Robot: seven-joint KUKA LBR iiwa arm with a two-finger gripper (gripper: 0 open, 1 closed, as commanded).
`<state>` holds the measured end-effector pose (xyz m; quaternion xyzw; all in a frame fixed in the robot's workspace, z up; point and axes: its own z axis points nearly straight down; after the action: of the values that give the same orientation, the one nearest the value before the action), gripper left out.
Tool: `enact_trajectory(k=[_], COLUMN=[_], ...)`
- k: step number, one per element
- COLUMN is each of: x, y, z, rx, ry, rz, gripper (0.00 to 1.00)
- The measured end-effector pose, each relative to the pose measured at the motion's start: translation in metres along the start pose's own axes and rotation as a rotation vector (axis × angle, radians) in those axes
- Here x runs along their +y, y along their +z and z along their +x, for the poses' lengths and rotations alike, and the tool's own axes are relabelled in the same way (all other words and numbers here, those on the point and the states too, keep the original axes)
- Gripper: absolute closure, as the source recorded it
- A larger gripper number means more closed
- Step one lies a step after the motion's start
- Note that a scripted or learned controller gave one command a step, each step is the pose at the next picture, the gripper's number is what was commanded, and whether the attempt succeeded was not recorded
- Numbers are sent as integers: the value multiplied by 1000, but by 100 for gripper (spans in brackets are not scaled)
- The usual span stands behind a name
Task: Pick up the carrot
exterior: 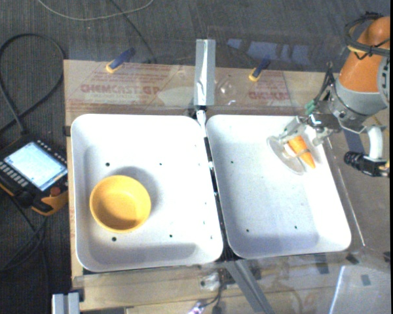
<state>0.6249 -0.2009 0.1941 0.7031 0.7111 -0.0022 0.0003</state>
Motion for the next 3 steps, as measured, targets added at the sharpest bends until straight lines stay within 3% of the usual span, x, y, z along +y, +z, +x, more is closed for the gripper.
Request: enact_trajectory(k=[1,2,3], x=[22,45,47], y=[33,89,80], z=[-23,-16,-14], rx=[-2,9,2], ry=[-88,-211,-215], rz=[-2,-6,-16], gripper=[0,0,100])
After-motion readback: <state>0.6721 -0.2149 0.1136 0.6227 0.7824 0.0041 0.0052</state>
